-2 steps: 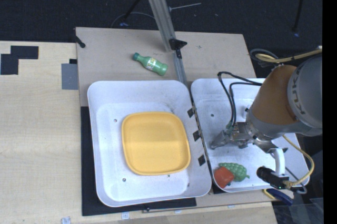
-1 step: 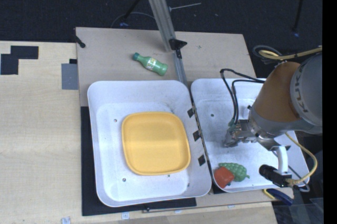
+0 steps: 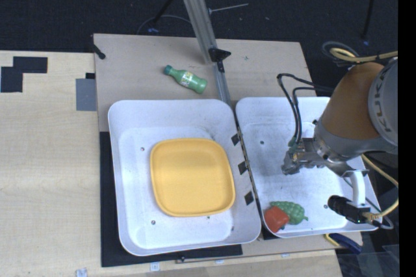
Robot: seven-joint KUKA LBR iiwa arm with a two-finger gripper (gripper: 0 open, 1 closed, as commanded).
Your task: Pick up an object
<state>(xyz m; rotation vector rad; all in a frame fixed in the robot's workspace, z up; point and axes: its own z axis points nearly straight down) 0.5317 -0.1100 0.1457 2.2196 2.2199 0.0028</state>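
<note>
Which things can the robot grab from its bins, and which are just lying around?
For the job:
- gripper, over the right bin
- red and green toy vegetable in that bin
- yellow plate in the left bin

Just lying about:
- green bottle on the bench behind the bins
- metal rail

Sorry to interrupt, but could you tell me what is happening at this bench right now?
A grey robot arm reaches in from the right, its pincer over the right bin. A red and green toy lies at that bin's near edge, apart from the pincer. The left bin holds a yellow plate, and a small green bottle lies on the bench behind.
</note>
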